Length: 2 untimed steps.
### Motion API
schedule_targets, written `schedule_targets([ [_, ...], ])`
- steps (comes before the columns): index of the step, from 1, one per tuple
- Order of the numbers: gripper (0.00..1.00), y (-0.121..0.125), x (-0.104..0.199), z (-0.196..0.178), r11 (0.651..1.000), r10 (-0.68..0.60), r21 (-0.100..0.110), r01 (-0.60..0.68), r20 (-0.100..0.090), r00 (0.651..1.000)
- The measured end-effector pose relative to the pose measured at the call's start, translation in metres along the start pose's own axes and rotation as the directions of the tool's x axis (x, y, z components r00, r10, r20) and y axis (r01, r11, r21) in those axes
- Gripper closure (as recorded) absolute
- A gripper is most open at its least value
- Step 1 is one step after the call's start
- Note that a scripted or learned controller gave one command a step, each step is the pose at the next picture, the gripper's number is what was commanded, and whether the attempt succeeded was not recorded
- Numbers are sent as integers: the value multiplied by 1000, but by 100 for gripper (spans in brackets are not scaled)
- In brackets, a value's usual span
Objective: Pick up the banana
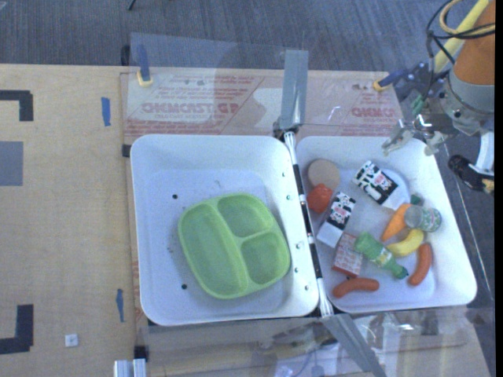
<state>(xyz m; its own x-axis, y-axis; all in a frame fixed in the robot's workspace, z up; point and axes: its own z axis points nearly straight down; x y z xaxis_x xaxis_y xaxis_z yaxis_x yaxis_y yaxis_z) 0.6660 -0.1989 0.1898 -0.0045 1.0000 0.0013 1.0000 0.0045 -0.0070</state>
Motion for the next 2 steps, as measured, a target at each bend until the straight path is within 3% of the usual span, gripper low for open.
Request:
schedule_targets([
  [1,0,2,69,-1,999,-46,0,46,1,999],
  [2,0,-27,49,73,986,163,-27,-163,2,987],
])
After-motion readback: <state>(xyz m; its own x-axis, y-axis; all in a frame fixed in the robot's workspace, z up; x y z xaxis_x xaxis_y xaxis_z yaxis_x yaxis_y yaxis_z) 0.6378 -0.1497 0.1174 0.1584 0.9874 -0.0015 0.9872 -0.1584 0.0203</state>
